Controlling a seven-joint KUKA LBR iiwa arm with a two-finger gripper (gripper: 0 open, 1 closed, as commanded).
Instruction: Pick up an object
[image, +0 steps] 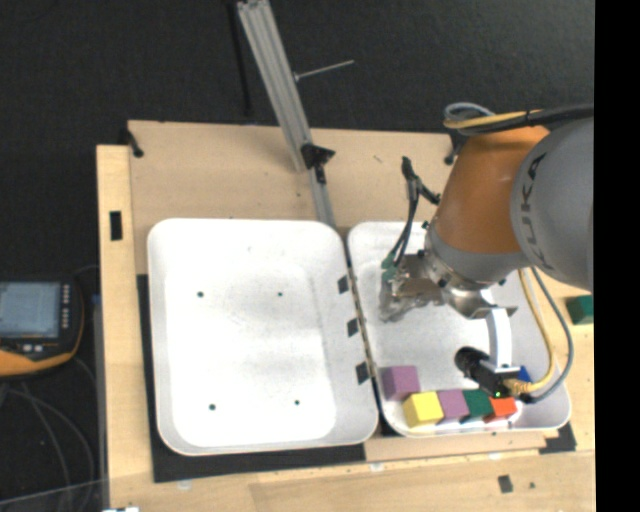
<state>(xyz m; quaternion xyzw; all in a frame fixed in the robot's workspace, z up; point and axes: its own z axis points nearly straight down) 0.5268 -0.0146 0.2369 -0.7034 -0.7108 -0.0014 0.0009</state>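
I've got the pincer (400, 296) low in the right bin (372, 240), close to that bin's left wall. Can't tell its state; the wrist blocks my view. Blocks sit well below it along the bin's near edge: purple block (401, 379) nearest, almost straight under the pincer; yellow block (423, 408) just beyond; then a second purple one (453, 403), green block (477, 404) and orange block (503, 408) off to the right. Left bin (250, 330) lies left of the pincer.

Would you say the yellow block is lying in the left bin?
No, the yellow block lies in the right bin, near its front edge beside the purple blocks.
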